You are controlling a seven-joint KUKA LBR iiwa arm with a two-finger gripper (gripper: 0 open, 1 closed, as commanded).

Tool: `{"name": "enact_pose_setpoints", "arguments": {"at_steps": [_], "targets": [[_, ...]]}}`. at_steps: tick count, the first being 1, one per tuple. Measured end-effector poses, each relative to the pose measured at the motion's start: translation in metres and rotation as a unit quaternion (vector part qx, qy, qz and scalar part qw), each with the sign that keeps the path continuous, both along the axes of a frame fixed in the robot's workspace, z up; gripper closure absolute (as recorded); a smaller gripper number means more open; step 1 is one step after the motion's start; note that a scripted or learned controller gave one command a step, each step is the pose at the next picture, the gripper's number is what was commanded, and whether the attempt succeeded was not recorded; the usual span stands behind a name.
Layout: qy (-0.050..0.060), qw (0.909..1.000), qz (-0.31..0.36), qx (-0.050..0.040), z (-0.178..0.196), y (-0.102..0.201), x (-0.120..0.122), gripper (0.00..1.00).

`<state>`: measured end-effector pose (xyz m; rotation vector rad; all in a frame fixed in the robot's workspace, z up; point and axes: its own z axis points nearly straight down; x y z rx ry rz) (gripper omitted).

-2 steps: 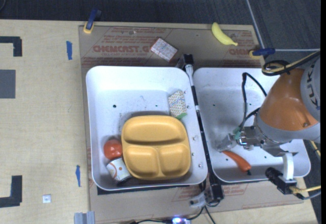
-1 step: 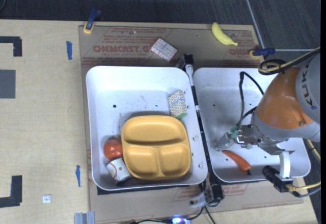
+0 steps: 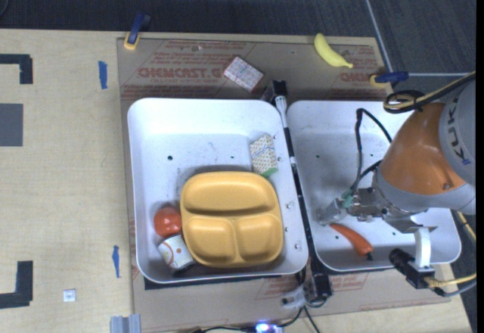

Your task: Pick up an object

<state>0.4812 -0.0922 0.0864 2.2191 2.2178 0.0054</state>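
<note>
left bin (image 3: 144, 172) crowded with a yellow divided tray (image 3: 231, 216) touching its front rim, red ball (image 3: 167, 219) at the tray's left, right bin (image 3: 318, 127) open across its back half, orange carrot (image 3: 352, 238) near the front wall, gripper (image 3: 338, 206) just above it, jaw opening cannot be made out

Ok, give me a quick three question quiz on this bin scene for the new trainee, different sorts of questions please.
1. True or false: the yellow divided tray lies in the left bin.
2. Which thing lies outside both bins, on the cardboard? A) banana B) carrot C) tomato
3. Fill in: the end effector is low in the ____ bin, just above the carrot.

Key: 1 true; 2 A; 3 right.
</note>
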Motion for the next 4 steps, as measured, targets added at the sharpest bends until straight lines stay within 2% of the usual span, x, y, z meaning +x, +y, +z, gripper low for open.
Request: {"name": "enact_pose_setpoints", "arguments": {"at_steps": [2, 3, 4], "targets": [[0.002, 1.0, 0.0, 0.0001, -0.001, -0.002, 0.025, 0.0], [0.0, 1.0, 0.0, 0.0002, 0.0, -0.001, 0.0, 0.0], [0.002, 1.0, 0.0, 0.0003, -0.001, -0.004, 0.022, 0.0]]}}
